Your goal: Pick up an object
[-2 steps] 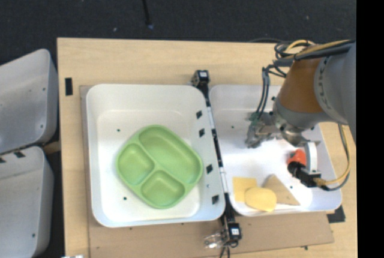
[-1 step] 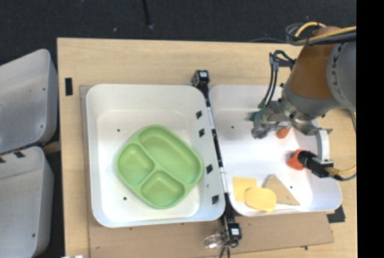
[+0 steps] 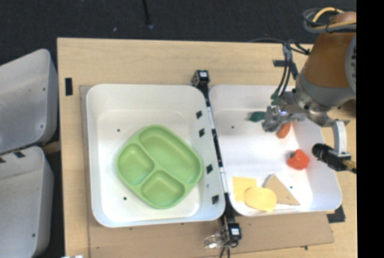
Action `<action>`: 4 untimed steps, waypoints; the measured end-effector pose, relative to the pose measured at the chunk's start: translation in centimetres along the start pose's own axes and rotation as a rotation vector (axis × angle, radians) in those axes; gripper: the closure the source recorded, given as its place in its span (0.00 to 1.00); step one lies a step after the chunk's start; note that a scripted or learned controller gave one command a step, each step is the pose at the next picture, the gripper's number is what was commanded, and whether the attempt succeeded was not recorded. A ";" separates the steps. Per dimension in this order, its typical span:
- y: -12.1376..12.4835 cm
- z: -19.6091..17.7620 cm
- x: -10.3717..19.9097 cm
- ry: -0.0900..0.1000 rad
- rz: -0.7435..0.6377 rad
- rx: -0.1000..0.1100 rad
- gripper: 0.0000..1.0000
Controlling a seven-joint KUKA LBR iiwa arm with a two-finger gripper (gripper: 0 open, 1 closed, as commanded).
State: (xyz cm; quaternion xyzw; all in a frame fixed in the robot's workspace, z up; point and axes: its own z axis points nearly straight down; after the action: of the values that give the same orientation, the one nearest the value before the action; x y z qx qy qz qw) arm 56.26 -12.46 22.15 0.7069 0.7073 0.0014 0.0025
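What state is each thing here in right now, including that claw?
Green tray: flat in the left bin, nothing in its compartments.
Orange-red piece: loose in the right bin.
Yellow round piece: lying over a yellow square.
Tan wedge: flat beside them.
Claw: low over the right bin.

Occlusions and limits, overhead view.
Arm [image 3: 327,65] cut off at the right, base out of sight. Gripper [image 3: 277,120] small and blurred; finger state unreadable. Small orange object [image 3: 284,129] partly hidden beneath gripper, contact undeterminable. Tan wedge [image 3: 281,189] overlapped at its left by yellow disc [image 3: 260,198]. Yellow square [image 3: 242,186] partly covered by same disc. Teal item [image 3: 257,115] too small to identify.
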 end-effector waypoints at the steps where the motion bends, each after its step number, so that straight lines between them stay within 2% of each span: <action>1: 0.1 -6.3 -0.6 -0.001 -0.002 -0.002 1.00; 3: 1.5 -6.2 9.3 0.001 -0.005 0.003 1.00; 4: 1.8 -3.7 14.4 0.001 -0.005 0.007 1.00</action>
State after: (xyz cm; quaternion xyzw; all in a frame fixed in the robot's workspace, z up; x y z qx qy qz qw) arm 58.05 1.93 25.89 0.7051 0.7091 -0.0006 -0.0006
